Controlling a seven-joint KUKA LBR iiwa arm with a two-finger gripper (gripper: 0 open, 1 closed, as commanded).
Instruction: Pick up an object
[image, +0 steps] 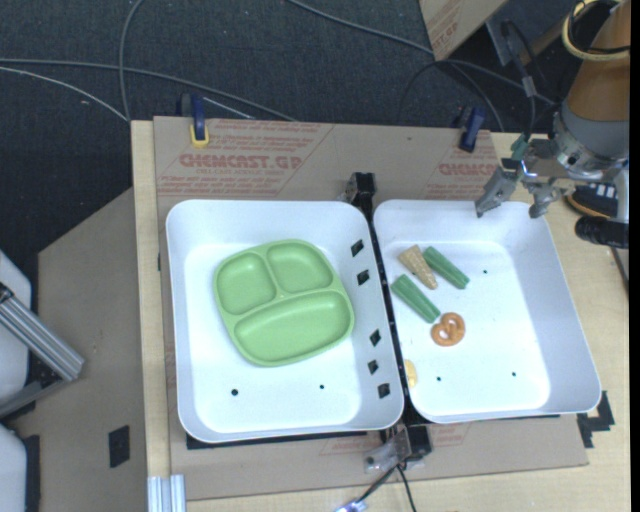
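Nearest the camera, the two white bins' near rims; a small yellow bit (411, 375) lies by the divider at the right bin's (560, 330) near-left. Left bin (200, 380) holds a green tray (284, 301), three compartments, flat. Right bin: pretzel (448, 329) at centre, green bean (413, 298) just left of it, second bean (445, 267) farther back, tan piece (417, 267) beside that. My gripper (514, 205) hovers over the right bin's far-right rim, well apart from all items, fingers spread, nothing between them.
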